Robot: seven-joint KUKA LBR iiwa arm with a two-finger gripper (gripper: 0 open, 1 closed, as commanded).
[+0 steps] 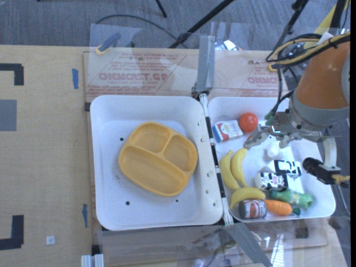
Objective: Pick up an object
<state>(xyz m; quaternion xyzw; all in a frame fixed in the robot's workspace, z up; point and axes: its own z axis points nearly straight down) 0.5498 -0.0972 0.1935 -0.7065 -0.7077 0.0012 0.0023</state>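
Observation:
The right bin point(327, 203) holds several small items. Among them are a red tomato point(248, 121), a red-and-white carton point(227, 130), yellow bananas point(233, 169), a can point(253, 209), a carrot point(277, 207), a green bottle point(292, 197) and a black-and-white cow-patterned piece point(273, 180). My gripper point(271, 139) hangs over the upper middle of this bin, just right of the tomato. Its fingers are spread open, one point(253, 139) slanting toward the bananas. A small white object point(272, 149) lies just below them. Nothing is held between the fingers.
The left bin point(105, 149) carries a yellow divided plate point(158, 158). A hinged divider point(211, 149) runs between the bins. Cables and the orange-banded arm point(325, 82) crowd the upper right. A black fitting point(318, 170) juts out over the right bin's edge.

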